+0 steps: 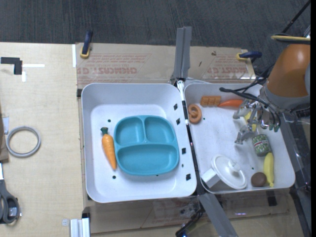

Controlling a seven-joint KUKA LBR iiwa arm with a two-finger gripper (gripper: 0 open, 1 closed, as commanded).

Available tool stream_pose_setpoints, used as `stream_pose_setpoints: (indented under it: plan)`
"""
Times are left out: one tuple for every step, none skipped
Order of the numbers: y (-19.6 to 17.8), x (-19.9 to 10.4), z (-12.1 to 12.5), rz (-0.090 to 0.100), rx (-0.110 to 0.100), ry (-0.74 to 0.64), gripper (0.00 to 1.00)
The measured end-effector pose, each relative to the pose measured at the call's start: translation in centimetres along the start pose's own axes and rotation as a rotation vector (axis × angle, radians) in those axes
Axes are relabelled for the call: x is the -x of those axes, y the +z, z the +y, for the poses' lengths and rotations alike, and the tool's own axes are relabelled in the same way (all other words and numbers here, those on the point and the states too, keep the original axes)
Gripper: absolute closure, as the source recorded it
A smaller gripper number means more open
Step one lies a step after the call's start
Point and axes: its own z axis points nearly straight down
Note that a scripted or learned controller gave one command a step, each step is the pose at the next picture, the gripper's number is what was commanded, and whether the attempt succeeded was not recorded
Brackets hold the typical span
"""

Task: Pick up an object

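My gripper [242,126] hangs over the right part of the right bin [217,132], below the arm's orange band. It looks open, and I see nothing between its fingers. Just to its lower right lies a green patterned can [260,145]. A yellow banana [268,169] and a brown ball [257,179] rest near the bin's right front corner. A white lidded pot [227,173] stands at the front. A ring donut [195,113], an orange waffle piece [211,101] and an orange carrot-like piece [230,103] lie at the back.
The left bin [94,132] holds a blue divided plate [146,145] with a toy carrot [108,149] beside it on the left. A grey tape ring [21,141] and scissors [9,207] lie on the bench at the far left.
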Motion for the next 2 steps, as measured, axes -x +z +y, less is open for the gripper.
stream_pose_setpoints:
  plan:
    - [0.0,-4.0,-4.0,0.002,0.0,-0.056,0.0]
    - [-1.1,-3.8,-3.9,-0.003,-0.002,-0.058,1.0]
